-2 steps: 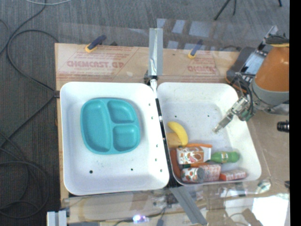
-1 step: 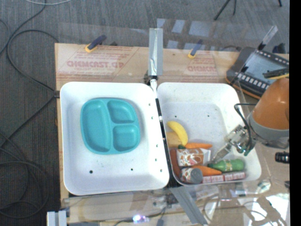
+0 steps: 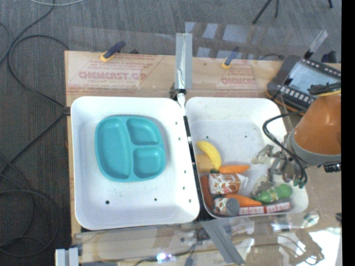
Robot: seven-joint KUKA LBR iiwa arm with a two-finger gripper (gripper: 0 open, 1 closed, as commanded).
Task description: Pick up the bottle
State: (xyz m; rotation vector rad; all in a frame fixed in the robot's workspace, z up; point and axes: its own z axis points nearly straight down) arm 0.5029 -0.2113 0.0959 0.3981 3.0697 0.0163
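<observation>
Jaws' state cannot be told, blurred above the green bottle (image 3: 275,193); arm (image 3: 319,129) cut off at right.

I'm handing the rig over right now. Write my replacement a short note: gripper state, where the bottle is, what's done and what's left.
Gripper: low over the right bin, near its right side; whether it grips anything can't be made out.
Bottle: green, lying in the right bin's near right corner, just below the gripper, beside a carrot.
Left bin: holds a teal divided plate.
Done: arm brought over the bottle.
Left: grasp and lift the bottle.
</observation>
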